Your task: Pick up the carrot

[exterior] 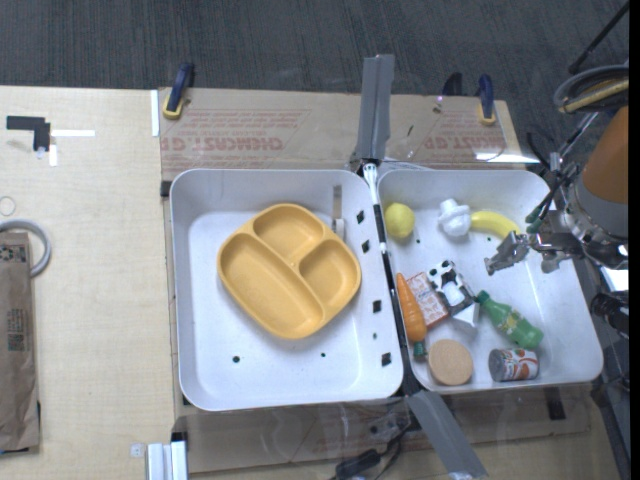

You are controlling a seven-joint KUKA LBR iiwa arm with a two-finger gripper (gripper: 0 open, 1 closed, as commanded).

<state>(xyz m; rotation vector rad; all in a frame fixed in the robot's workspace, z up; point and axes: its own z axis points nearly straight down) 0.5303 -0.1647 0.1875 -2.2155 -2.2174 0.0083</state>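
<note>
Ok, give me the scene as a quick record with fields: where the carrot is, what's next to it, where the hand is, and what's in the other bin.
carrot: lying in the right bin, against its left wall
neighbours: small box at its right side, round cookie below it, lemon above it
hand: over the right bin, right of the carrot and apart from it, holding nothing
left bin: holds a yellow divided plate
task state: carrot not yet picked up

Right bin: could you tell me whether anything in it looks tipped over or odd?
The can lies on its side in the right bin, near the front, and the green bottle beside it is also lying down. The carrot rests flat along the left wall. Nothing looks spilled or damaged.
</note>
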